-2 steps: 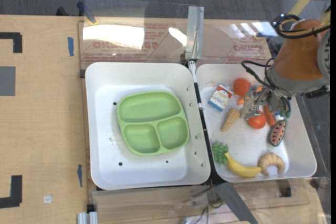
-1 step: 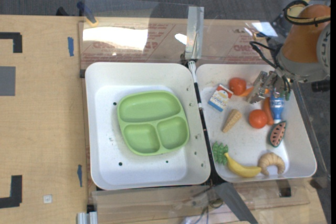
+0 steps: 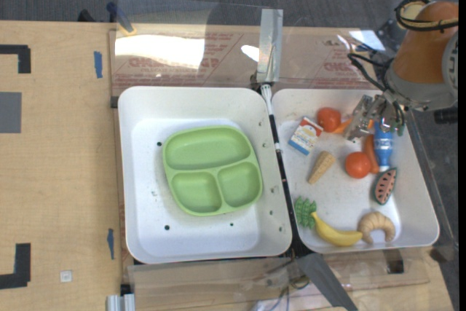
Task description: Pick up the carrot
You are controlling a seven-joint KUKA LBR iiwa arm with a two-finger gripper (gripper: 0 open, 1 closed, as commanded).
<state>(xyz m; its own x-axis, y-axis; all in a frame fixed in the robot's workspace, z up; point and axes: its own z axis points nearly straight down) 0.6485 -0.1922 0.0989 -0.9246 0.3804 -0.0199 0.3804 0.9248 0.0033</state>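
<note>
Your hand (image 3: 373,120) hovers over the carrot (image 3: 369,146) in the right bin (image 3: 422,229) (spread or pinched, I cannot tell), so take that light, stiff, probably slick toy mid-body.

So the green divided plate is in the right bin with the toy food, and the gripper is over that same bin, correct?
Not quite. The camera view shows the green plate alone in the left bin. The toy food, such as the banana, lies in the right bin, and the gripper is over that bin.
</note>
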